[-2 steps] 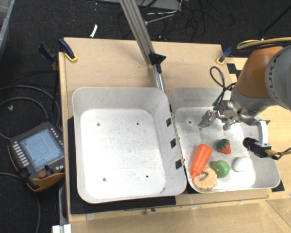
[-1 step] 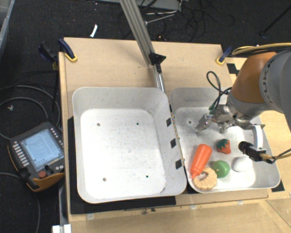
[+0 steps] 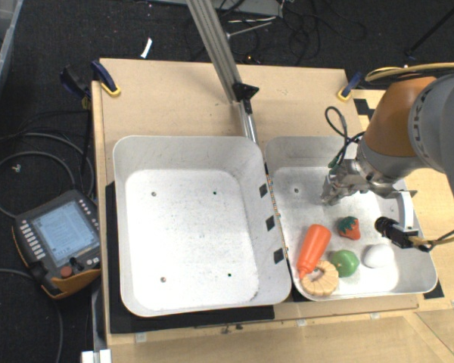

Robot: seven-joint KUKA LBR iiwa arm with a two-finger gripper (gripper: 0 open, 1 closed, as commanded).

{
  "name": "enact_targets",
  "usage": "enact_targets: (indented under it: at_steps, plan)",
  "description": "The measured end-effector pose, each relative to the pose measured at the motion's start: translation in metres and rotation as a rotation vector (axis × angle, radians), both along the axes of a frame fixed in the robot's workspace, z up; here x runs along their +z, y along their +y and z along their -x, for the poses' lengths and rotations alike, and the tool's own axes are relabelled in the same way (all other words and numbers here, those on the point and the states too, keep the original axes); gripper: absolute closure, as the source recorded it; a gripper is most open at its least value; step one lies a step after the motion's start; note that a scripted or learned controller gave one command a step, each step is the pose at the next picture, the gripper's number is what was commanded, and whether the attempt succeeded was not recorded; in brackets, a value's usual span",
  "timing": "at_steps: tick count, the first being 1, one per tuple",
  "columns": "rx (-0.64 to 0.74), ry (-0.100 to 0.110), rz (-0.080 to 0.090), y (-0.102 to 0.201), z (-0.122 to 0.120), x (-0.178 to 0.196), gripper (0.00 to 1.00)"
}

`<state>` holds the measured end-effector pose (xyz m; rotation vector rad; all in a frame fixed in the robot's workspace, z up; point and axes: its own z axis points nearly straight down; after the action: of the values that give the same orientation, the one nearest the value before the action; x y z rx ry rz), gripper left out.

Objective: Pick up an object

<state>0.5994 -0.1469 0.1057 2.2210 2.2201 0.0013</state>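
Right bin (image 3: 303, 174): we see all the objects clustered in its near half, with the far half bare.
Arm (image 3: 408, 127): it reaches in from the right, and we place its wrist over the bin's middle.
Carrot (image 3: 312, 249): we judge this the likeliest target; it lies near and slightly left of the gripper, close but apart.
Carrot axis: we read its long axis as running near-to-far, tilted a little, the wide end pointing far-right toward the tool and the narrow end near-left.
Neighbours: a tan round piece (image 3: 320, 278) touches the carrot's near end; a green ball (image 3: 345, 262), a small red piece (image 3: 349, 228) and a white ball (image 3: 377, 256) sit to its right.
Gripper (image 3: 331, 191): we cannot tell how its tips stand; nothing shows between them.
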Motion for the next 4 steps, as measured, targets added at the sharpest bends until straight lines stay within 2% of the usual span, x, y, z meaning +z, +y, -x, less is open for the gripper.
enact_targets:
  at_steps: [2, 4]
  plan:
    - [0.004, -0.005, 0.002, 0.011, -0.002, 0.102, 1.00]
    - [0.008, 0.004, -0.002, 0.104, 0.019, 0.104, 1.00]
